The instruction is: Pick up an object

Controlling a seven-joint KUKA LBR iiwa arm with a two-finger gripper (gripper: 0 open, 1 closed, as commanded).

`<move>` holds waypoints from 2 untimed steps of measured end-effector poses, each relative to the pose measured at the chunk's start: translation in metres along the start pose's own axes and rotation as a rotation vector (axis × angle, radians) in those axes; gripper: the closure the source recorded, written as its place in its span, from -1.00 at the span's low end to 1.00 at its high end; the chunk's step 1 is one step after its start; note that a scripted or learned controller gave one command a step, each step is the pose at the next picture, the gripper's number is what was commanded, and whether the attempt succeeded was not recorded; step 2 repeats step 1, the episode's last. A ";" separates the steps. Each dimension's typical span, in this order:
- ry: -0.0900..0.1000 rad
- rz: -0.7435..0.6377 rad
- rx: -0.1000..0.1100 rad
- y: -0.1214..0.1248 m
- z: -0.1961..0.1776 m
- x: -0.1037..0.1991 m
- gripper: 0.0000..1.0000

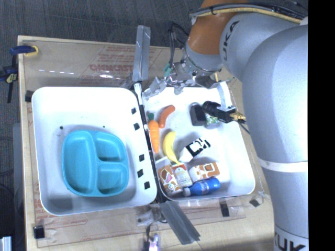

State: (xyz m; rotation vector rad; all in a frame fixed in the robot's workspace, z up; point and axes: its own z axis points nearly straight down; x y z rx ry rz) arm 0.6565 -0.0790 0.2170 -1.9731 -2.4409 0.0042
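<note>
The gripper (172,82) hangs at the far edge of the right bin (238,161), finger state unreadable. Below it lies a reddish-orange sausage (166,115) — short, curved, glossy — beside the carrot (154,135) and banana (169,146).

glossy blue plastic tray (96,162), smooth white plastic bins (47,104), matt wooden bench (78,52)

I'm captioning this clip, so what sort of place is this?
Probably a robotics lab's pick-and-place test bench: a grey KUKA arm reaches over two white bins, one holding toy food like a banana and carrot, the other a blue divided plate.
</note>
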 end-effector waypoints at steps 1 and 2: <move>0.001 0.101 0.002 -0.040 0.012 -0.046 1.00; 0.001 0.101 0.002 -0.040 0.012 -0.046 1.00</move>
